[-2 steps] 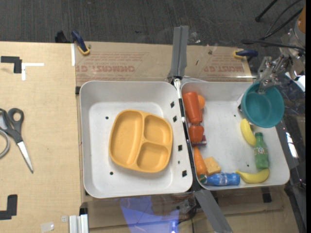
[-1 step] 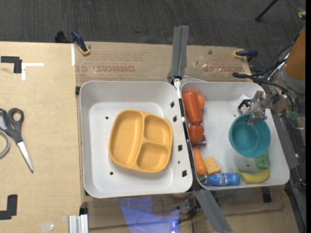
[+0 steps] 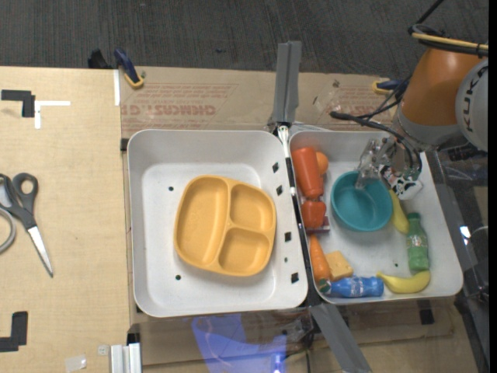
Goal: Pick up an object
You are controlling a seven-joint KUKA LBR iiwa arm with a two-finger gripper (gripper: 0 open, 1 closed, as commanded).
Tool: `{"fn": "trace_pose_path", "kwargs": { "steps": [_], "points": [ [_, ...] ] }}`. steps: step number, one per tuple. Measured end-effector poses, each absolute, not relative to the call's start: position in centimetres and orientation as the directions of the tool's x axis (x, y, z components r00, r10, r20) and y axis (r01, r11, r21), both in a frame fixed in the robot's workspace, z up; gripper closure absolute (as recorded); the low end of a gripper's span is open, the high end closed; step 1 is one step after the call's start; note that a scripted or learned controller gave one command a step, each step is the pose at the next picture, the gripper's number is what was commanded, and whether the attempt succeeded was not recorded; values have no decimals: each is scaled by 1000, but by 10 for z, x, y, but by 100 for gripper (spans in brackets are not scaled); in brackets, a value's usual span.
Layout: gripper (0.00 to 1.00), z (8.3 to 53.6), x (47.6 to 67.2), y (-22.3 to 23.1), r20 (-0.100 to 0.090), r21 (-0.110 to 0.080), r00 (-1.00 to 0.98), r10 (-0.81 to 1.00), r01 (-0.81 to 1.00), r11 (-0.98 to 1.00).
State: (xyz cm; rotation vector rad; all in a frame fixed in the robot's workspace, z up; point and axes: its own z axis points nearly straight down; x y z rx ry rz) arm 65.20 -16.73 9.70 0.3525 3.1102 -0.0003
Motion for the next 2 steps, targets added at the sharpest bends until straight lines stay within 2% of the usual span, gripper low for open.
{"fn": "trace_pose_path", "kwargs": {
  "steps": [1, 2],
  "points": [
    [0, 94, 651, -167, -7, 1, -975, 224, 224, 975],
    [0, 93, 547, -193, -3, 0, -987, 160, 160, 987]
  ]
}}
